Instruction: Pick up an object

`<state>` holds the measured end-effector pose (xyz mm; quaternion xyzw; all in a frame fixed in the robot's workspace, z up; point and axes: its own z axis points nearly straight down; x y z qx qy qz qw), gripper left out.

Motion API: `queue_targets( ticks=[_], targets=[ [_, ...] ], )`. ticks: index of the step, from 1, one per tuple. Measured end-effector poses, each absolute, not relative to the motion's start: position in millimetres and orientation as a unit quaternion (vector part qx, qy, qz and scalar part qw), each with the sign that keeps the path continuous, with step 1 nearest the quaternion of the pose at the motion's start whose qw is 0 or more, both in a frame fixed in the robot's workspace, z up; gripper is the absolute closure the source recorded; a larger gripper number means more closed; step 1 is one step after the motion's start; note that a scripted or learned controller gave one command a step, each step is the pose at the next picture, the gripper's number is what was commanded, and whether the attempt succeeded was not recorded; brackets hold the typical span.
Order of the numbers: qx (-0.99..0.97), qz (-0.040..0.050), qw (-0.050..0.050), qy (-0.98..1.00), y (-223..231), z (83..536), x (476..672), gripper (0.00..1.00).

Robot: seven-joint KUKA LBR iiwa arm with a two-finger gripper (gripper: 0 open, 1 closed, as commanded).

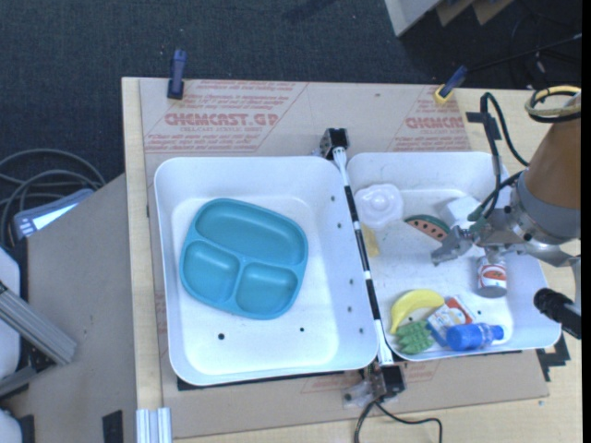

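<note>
Over the right bin (406, 169), the arm (554, 178) reaches leftward, its claw (450, 245) low beside the watermelon slice (427, 226), grip state unclear.

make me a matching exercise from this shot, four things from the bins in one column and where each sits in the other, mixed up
Things:
1. blue divided plate
2. banana
3. watermelon slice
4. small can

Places:
A. right bin, near the middle, just left of the gripper
B. right bin, near front edge, beside a blue bottle
C. left bin, alone
D. right bin, under the arm's wrist, right of the gripper

Pairs: 1-C, 2-B, 3-A, 4-D
</note>
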<state>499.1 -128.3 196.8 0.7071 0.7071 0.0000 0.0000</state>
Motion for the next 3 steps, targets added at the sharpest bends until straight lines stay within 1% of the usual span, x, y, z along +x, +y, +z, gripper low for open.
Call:
queue_targets(
  ticks=[1,2,3],
  targets=[
    [0.707,-0.0003,0.0,0.707,-163.6,103.0,546.5,0.0],
    [0.707,0.0006,0.001,0.708,-106.5,86.8,593.6,0.0],
    [0.707,0.0002,0.0,0.707,-122.1,85.0,633.5,0.0]
  ],
)
